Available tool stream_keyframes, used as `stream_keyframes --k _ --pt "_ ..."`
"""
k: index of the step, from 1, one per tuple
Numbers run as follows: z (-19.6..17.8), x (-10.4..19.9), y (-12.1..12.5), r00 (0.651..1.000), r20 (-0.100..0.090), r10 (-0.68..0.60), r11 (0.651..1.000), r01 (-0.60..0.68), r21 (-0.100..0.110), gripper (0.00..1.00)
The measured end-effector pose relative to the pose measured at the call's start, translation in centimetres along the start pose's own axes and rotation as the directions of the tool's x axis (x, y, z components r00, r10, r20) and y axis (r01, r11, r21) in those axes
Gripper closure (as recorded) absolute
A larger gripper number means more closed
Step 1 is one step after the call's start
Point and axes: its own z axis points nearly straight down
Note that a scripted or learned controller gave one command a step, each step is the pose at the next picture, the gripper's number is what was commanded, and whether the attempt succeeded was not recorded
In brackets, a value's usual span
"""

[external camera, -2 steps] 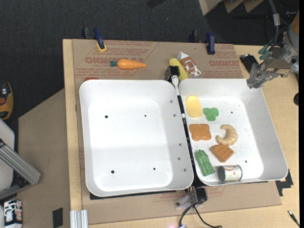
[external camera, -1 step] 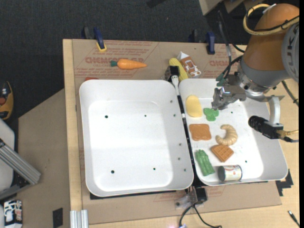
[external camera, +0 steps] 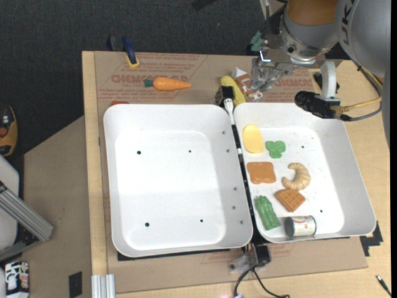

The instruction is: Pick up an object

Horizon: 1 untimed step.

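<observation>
My gripper point(external camera: 265, 79) hangs above the bench just behind the back left corner of the right bin point(external camera: 347, 166). No object shows between its tips. Inside that bin lie a yellow oval piece point(external camera: 252, 138), a small green piece point(external camera: 275, 148), a brown toast slice point(external camera: 261, 172), a croissant point(external camera: 297, 176), a waffle square point(external camera: 289, 199), a green pickle point(external camera: 267, 212) and a small can point(external camera: 301, 226) on its side. A small orange-and-white packet point(external camera: 249, 90) sits on the bench right beside the gripper.
The left bin point(external camera: 115, 166) stands beside the right one. Behind the bins on the bench lie a carrot point(external camera: 167, 84), a yellow banana-like piece point(external camera: 229, 87) and a blue-and-yellow clamp point(external camera: 129, 51).
</observation>
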Motion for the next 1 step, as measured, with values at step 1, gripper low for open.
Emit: stream_keyframes --k 1 --pt "-5.44 8.95 1.63 1.000 -0.002 0.000 1.000 0.000 0.004 1.00"
